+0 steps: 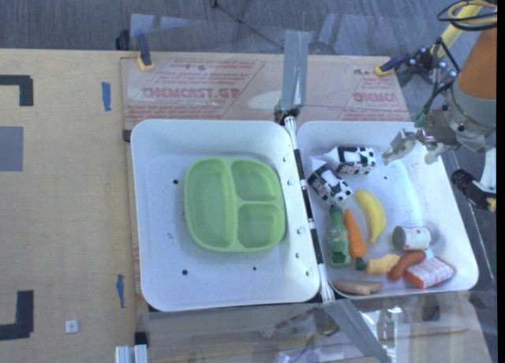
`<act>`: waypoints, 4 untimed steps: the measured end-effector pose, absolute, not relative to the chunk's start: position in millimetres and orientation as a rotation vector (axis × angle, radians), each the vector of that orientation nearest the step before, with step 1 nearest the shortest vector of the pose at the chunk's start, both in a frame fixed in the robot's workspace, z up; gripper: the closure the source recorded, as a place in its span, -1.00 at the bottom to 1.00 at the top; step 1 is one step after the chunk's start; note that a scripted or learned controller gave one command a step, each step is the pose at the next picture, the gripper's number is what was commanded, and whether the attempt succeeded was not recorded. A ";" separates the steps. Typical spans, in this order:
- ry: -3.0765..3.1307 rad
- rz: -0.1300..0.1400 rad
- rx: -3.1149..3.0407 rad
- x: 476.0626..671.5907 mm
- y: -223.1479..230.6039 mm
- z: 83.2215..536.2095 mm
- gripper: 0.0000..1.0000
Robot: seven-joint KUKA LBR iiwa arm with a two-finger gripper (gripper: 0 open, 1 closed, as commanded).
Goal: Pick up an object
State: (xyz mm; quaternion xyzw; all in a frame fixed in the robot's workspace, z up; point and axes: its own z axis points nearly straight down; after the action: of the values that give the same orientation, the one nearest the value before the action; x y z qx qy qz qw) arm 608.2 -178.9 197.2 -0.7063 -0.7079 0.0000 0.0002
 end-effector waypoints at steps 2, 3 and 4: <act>-2.404 -0.004 -2.033 563.0 -206.7 88.6 -1.00; -2.414 -0.008 -2.022 506.8 -145.8 89.3 -1.00; -2.419 -0.009 -2.037 508.9 -149.6 100.5 1.00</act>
State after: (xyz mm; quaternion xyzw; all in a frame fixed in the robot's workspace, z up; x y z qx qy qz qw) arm 508.9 -149.6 100.5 -0.6440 -0.7649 -0.0028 -0.0103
